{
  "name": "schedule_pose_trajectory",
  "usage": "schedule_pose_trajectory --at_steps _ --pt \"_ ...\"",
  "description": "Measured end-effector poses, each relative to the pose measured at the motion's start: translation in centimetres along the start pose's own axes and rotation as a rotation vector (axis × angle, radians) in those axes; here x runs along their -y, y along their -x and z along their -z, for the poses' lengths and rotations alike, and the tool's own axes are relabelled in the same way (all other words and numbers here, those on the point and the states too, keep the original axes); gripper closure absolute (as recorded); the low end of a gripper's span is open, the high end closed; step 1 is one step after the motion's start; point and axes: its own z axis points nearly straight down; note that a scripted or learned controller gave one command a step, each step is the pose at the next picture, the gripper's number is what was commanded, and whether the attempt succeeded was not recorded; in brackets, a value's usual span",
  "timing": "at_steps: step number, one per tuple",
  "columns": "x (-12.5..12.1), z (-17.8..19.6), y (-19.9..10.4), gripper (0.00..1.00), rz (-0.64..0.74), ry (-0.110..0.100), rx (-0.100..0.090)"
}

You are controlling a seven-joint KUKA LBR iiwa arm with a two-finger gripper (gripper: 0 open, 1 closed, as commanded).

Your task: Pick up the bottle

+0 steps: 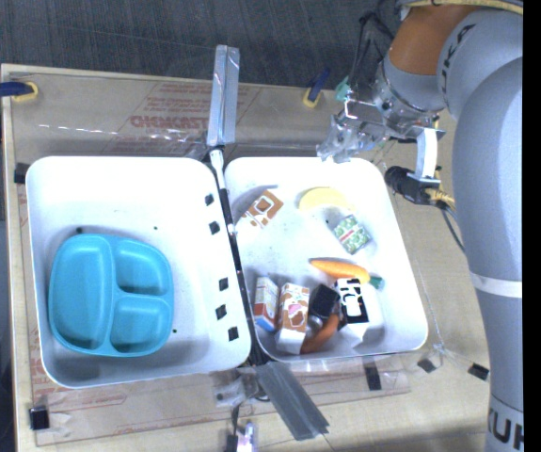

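A small clear bottle with a green label lies on its side in the right bin, toward the far right part of it. My gripper hangs over the bin's far rim, up and slightly left of the bottle and well apart from it. Nothing shows between its fingers. The grey arm with its orange band comes in from the upper right.
Around the bottle lie a yellow round item, a brown and white carton, an orange carrot, and several small cartons with a black and white pack at the near side. A blue divided plate rests in the left bin.
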Motion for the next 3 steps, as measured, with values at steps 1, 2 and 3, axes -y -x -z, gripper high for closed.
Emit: schedule_pose_trajectory --at_steps 1,2,3 --pt "0.3 -4.7 -1.2 1.0 -0.038 -0.003 0.001" --pt "5.0 -4.2 1.1 1.0 0.087 -0.002 0.0" --pt "3.9 -9.6 3.0 1.0 0.04 -0.003 0.0"
